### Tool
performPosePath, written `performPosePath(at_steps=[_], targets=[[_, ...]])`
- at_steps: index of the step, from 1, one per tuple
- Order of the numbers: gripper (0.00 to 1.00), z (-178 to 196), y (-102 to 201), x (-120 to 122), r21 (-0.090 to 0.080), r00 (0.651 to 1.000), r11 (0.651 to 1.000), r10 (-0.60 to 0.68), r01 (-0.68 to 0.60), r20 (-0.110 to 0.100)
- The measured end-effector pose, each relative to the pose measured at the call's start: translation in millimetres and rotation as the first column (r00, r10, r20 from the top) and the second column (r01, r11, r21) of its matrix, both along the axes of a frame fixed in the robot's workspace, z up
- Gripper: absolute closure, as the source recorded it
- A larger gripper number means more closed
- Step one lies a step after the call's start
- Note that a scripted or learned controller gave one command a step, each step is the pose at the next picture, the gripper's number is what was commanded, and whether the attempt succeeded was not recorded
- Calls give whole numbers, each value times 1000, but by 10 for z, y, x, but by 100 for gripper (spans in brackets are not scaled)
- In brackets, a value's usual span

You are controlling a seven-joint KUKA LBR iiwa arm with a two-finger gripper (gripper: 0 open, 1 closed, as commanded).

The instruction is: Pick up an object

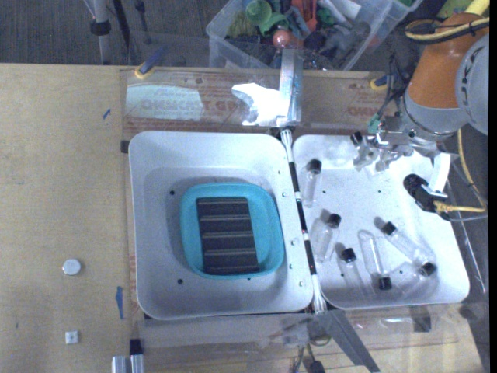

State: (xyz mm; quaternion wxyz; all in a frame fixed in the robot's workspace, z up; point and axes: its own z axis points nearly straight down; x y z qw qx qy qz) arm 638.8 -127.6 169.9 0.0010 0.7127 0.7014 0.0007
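Note:
The right white bin (450, 286) holds several clear vials with black caps lying scattered. One vial (313, 173) is near its left wall, another vial (326, 231) lies lower down, and a longer vial (375, 256) lies toward the front. My gripper (375, 160) hangs over the bin's far part, above and right of these vials. It is open, with nothing between its fingers. The left white bin (147, 208) holds a blue tray (190, 224) carrying a black ribbed block (227, 235).
A black part with a white piece (423, 189) and a yellow cable (458, 207) hang from the arm over the right bin's right side. Behind the bins stand a clear tub of toys (311, 14), a white rag (260, 103) and a metal post (291, 84).

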Motion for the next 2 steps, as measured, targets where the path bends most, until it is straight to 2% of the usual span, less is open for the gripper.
performPosePath(at_steps=[1, 2], targets=[[100, 292, 503, 205, -1, 999, 999, -42, 42, 0], [100, 392, 512, 214, -4, 999, 999, -39, 39, 3]])
